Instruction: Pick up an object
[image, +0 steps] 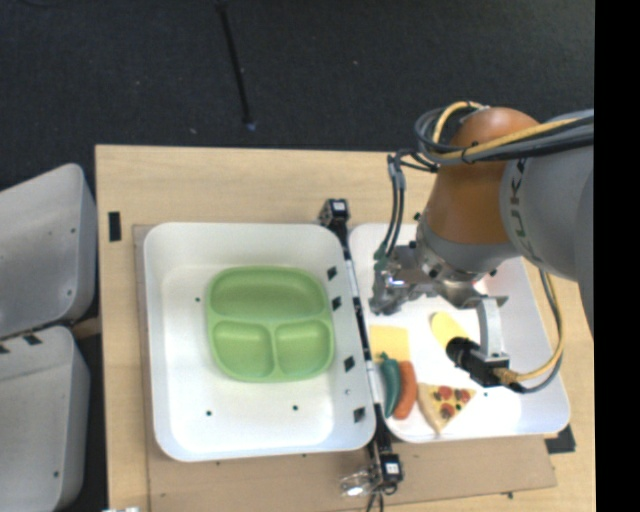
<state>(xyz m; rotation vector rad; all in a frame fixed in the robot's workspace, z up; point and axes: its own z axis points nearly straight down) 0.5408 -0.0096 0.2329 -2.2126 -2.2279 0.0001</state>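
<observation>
Toys lay in the right bin (540, 395), under the big grey and orange arm (480, 200). A yellow cheese slice (390, 343) sat by the bin's left wall. A banana piece (447, 326) lay a bit to its right. Lower down were a green pepper (388, 378) and a red-orange carrot (404, 390), touching side by side, and a pizza slice (443, 402) just beside them. The left bin (175, 420) held a green plate (268, 322) with three parts.

The gripper (392, 292) hung low above the cheese slice, close to the wall between the bins. Nobody could tell if the jaws were wide or narrow, because the arm hid them. Nothing was seen held in them.

Trouble could come a few ways. The cheese slice looked flat and thin, so the jaws might slide over it and close on air. The wall was very near, so a finger might bump it. The pepper and carrot touched, so a grab there might push one away or catch both.
</observation>
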